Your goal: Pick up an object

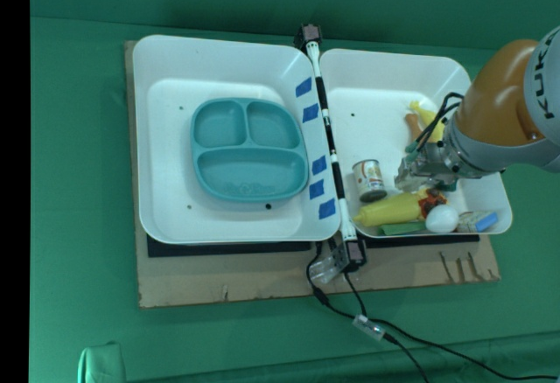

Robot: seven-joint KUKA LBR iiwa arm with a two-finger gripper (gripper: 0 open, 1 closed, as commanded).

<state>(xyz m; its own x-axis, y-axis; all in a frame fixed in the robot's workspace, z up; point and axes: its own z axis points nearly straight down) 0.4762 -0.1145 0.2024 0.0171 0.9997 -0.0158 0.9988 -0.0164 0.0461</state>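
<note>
My gripper [422, 182] hangs low in the right bin [376, 80], above a pile of small toy foods near the bin's front right corner. Just left of it stands a small can [368, 179] with a red and white label. A yellow corn-like piece [388, 210] lies in front of the can. A white egg [442, 219], a small red item [432, 201] and a green flat piece [401, 229] lie by the front wall. A yellow banana-like piece [424, 116] and an orange-brown piece [412, 126] lie behind the gripper. The wrist hides the fingertips.
The left bin [166, 66] holds a teal divided plate [247, 149] with three compartments. Blue tape marks [315, 165] run along the divider between the bins. A light blue item [483, 221] sits at the right bin's front right corner. Cables [367, 329] trail across the green bench in front.
</note>
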